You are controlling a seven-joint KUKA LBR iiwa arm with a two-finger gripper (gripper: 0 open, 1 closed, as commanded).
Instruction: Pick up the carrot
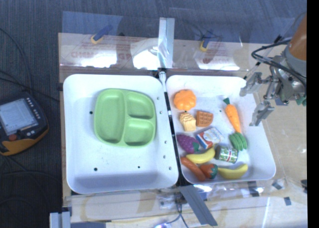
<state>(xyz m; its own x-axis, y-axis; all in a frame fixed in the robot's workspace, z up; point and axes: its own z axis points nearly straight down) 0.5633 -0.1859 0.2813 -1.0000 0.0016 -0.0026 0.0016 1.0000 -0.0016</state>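
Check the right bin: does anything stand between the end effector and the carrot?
Nothing visible does. The end effector is at the right bin's right rim, and the carrot lies just left of it with bare bin floor between them.

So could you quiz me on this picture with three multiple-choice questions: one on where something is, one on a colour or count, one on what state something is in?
1. Where does the carrot lie?
A. In the right bin
B. On the green plate
C. On the floor

2. How many bananas are there?
A. None
B. Two
C. Five

3. How does the pincer stand?
A. Shut on the carrot
B. Open, above the bin's right rim
C. Resting on the plate

Answers:
1 A, it lies among the toy food in the right bin.
2 B, one banana and another lie near the front.
3 B, its fingers are spread, with nothing between them.
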